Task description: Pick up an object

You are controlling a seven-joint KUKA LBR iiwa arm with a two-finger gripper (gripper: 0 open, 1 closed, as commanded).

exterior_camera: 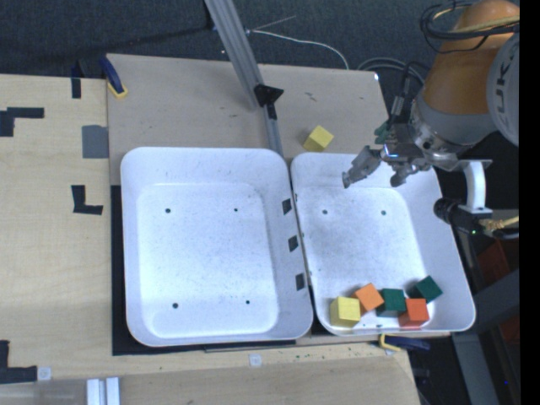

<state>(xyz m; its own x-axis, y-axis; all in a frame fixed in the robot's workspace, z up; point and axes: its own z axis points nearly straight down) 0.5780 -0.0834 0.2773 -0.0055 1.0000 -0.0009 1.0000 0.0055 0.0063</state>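
Several small blocks lie bunched at the near edge of the right bin [337, 226]: a yellow block [345, 310], an orange block [369, 297], a green block [392, 300], a red-orange block [415, 311] and a dark green block [429, 289]. Another yellow block [319, 138] sits on the bench just beyond the bins. My gripper [377, 172] hangs over the far edge of the right bin, open, with nothing between its fingers. It is well away from the cluster of blocks.
The left bin [202, 243] stands beside the right one, joined by black clips. A grey metal pole [240, 49] slants across the bench behind the bins. Cables trail at the back right near the arm.
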